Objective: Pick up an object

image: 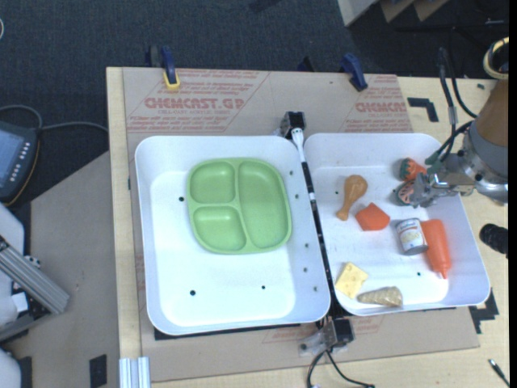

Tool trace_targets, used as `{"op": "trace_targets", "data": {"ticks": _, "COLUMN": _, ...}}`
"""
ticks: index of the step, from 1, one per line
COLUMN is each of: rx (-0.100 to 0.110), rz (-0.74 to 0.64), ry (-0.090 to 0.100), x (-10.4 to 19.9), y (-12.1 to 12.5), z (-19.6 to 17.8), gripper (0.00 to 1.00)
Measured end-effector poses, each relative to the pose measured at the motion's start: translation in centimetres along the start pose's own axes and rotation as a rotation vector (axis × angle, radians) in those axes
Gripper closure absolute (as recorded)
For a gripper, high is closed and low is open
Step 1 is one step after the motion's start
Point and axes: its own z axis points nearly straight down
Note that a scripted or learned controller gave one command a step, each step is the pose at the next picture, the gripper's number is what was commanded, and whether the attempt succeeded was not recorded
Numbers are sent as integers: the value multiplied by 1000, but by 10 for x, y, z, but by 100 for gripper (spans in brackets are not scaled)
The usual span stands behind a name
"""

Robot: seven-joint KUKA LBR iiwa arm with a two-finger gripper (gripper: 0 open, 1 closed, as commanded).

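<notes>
Two shallow white plastic bins are sitting side by side on a brown cardboard-covered bench [242, 87] printed with red lettering. The left bin [170, 297], in the centre-left of the frame, is holding a pale green plastic divided plate [239, 205] with three compartments, lying flat in the bin's upper half.

The right bin [468, 285] is holding the loose objects. A tan toy chicken drumstick [350, 194] is lying near the bin's upper middle, its thin end pointing down-left. Just to its lower right, a red-orange wedge-shaped block [373, 217] is resting. Further right, a small silver can with a printed label [410, 236] is lying beside a long orange toy carrot [438, 247], the two nearly touching. Near the bin's lower edge, a yellow cheese-like wedge [350, 280] is sitting just above a beige, bread-like piece [381, 297].

The grey arm is reaching in from the right edge of the frame, and its two-finger gripper [414, 186] is hanging over the upper right part of the right bin. A small multicoloured object with orange and green patches [408, 170] is lying right at the gripper's tip, but whether it is between the fingers cannot be told, nor whether the gripper is spread or pressed together, since that spot is dark and cluttered.

Two blue clamps [352, 71] are gripping the bench's top edge.
</notes>
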Motion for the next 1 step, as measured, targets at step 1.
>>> {"op": "trace_targets", "data": {"ticks": 1, "rx": 2, "rz": -5, "ry": 3, "x": 54, "y": 24, "z": 9, "gripper": 100}}
